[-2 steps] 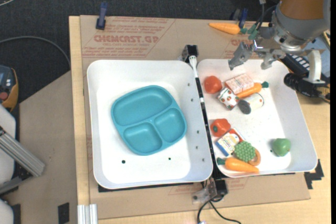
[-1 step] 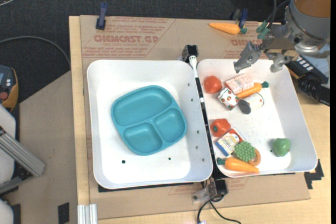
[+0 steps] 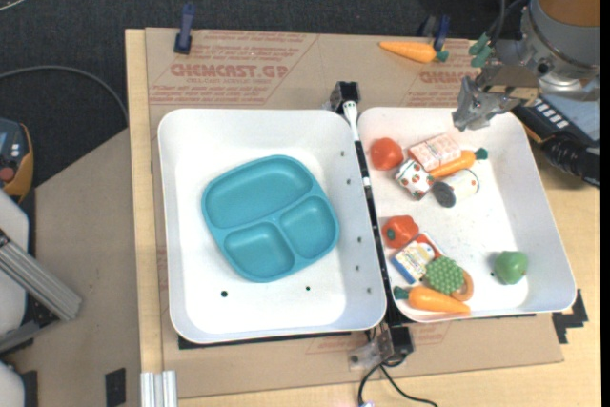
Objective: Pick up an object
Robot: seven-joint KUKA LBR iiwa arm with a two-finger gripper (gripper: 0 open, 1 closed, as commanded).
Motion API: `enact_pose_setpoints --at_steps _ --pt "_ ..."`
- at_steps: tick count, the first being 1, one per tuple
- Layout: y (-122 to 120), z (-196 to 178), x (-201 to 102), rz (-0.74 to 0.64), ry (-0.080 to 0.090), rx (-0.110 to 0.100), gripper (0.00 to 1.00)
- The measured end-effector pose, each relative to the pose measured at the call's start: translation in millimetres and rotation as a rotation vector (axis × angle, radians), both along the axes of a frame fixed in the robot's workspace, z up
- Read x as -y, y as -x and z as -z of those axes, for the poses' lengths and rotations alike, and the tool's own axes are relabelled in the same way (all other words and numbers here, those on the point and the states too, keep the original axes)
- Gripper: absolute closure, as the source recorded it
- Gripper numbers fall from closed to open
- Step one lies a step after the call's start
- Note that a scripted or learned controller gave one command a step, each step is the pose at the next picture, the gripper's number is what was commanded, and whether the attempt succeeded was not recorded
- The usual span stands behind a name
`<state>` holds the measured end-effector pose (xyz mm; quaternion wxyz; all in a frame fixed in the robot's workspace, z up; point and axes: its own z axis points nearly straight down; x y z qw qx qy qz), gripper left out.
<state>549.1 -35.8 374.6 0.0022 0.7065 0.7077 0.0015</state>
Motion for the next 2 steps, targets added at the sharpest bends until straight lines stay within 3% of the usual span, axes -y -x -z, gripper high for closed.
enact_pose_setpoints --at_steps 1,2 --pt "35.7 69.2 85.0 0.012 -0.001 -0.014 1.0" --pt "55.9 31.2 0.2 -0.008 -0.003 -0.001 1.0"
